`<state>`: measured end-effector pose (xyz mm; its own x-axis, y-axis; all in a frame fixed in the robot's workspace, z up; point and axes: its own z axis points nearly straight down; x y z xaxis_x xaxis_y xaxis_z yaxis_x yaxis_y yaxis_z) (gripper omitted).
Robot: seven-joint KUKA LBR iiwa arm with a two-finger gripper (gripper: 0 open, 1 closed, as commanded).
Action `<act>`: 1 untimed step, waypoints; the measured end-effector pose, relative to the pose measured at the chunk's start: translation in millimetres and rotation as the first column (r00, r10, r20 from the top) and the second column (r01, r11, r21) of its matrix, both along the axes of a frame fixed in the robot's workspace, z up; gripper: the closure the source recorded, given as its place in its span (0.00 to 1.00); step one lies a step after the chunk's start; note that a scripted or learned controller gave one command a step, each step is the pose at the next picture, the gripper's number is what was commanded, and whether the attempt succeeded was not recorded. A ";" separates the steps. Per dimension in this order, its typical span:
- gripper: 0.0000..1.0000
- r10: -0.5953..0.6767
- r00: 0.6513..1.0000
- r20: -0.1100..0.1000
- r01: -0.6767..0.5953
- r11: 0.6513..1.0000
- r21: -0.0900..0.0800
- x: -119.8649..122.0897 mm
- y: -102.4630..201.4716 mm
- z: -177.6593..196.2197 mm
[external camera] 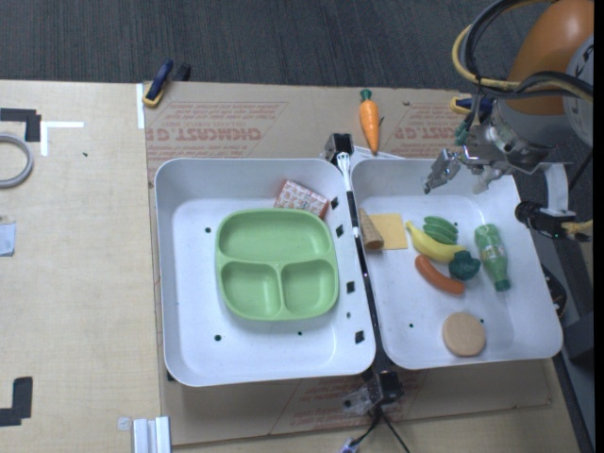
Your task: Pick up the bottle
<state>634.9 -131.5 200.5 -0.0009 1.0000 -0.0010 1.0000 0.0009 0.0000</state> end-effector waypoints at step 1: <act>0.00 -0.014 1.000 0.005 0.014 1.000 0.008 -35.5 -48.2 -94.3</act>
<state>599.4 -179.8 106.2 0.0134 0.9999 0.0068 0.9999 -0.0134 0.0051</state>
